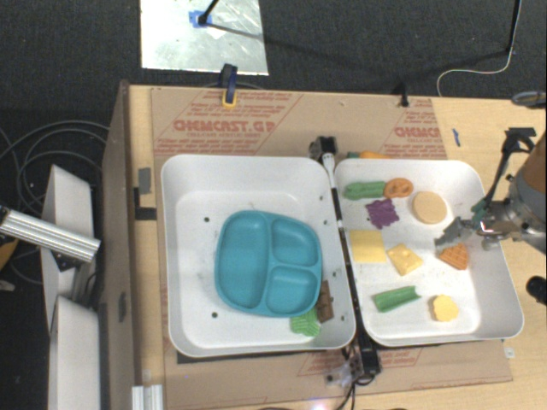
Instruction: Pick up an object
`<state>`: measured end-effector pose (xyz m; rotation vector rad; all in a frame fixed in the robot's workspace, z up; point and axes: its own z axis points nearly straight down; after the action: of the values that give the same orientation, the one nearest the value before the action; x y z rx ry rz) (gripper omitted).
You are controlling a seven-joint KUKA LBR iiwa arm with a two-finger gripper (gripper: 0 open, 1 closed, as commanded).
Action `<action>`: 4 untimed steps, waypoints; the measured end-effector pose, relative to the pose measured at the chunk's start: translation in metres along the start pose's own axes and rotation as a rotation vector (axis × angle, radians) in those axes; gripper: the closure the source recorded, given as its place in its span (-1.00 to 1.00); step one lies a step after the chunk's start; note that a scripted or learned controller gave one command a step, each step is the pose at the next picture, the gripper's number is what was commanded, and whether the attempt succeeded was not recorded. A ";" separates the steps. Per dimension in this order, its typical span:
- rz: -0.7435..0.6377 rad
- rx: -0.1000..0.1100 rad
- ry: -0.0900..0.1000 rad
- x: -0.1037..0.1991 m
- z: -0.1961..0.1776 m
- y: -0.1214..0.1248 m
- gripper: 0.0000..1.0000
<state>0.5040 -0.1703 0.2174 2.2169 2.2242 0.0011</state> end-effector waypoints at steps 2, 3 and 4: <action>-0.008 -0.004 0.000 0.080 0.135 0.116 -1.00; 0.003 -0.002 0.000 0.053 0.132 0.111 -1.00; -0.003 0.008 0.000 0.087 0.132 0.165 -1.00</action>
<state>0.6693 -0.0828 0.0852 2.2172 2.2323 -0.0076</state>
